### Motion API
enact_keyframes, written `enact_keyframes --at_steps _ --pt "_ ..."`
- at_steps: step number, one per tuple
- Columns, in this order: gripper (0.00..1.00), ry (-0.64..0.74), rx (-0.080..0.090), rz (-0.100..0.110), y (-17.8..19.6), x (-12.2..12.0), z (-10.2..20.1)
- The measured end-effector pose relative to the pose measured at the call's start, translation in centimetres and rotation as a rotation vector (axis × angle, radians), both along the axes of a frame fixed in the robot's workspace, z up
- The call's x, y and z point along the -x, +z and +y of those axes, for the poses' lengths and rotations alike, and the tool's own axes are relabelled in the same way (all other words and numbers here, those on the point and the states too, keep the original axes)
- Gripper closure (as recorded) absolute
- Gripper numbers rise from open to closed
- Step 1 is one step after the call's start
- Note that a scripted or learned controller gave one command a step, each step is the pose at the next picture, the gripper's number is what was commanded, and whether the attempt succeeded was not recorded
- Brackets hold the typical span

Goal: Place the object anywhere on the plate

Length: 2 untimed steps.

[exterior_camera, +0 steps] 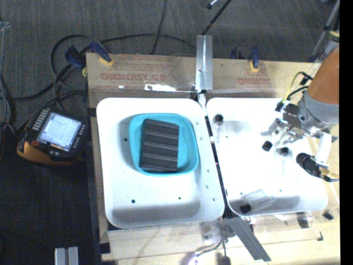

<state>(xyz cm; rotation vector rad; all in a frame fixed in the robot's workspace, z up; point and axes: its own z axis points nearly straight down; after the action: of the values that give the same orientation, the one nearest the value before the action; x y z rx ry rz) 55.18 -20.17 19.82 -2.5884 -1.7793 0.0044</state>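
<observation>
The dark ribbed block [160,146] lies flat on the blue plate [189,148] in the left bin [110,164] — by the look of it, the placing is done. The gripper [284,134] hangs over the right bin [248,170], well apart from the block — whether it is parted or closed I cannot tell.

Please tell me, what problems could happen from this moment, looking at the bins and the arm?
1. The dark ridged block lies on the blue plate and reaches close to its top and bottom edges, so a bump might push it over the rim.
2. The gripper hangs low over the right bin; moving sideways, it might hit the wall between the bins.
</observation>
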Motion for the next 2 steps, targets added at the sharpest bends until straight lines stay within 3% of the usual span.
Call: enact_keyframes --at_steps 1,2 --pt "0.00 0.000 0.000 0.000 0.00 0.00 0.00" --pt "0.00 0.000 0.000 0.000 0.00 0.00 0.00"
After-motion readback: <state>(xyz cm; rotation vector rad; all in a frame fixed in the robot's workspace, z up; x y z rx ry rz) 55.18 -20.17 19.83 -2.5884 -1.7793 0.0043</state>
